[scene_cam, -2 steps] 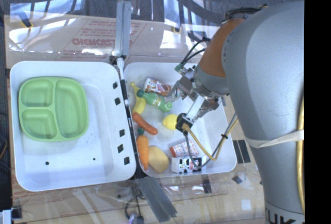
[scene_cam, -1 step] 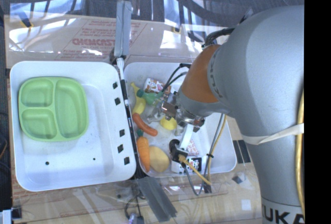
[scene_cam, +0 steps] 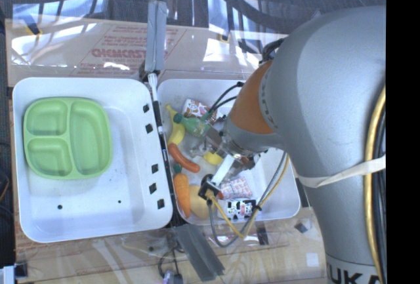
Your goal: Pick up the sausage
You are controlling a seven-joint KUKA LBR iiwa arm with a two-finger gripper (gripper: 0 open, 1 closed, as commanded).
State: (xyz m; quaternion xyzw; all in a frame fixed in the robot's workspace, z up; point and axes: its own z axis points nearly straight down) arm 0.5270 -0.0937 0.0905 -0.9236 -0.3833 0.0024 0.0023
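The sausage (scene_cam: 183, 158) is a short red-orange link lying at a slant near the left wall of the right bin (scene_cam: 283, 209). My gripper (scene_cam: 206, 134) hangs low in that bin among the toy food, just above and to the right of the sausage. The grey arm with its orange band (scene_cam: 249, 109) hides much of the bin's middle. Nothing is visibly held.
Around the sausage lie a carrot (scene_cam: 180, 189), a yellow piece (scene_cam: 176, 134), another yellow piece (scene_cam: 212, 159), a green item (scene_cam: 191, 124), a small carton (scene_cam: 195, 107) and a printed packet (scene_cam: 239, 202). The left bin (scene_cam: 79, 217) holds a green divided plate (scene_cam: 67, 138).
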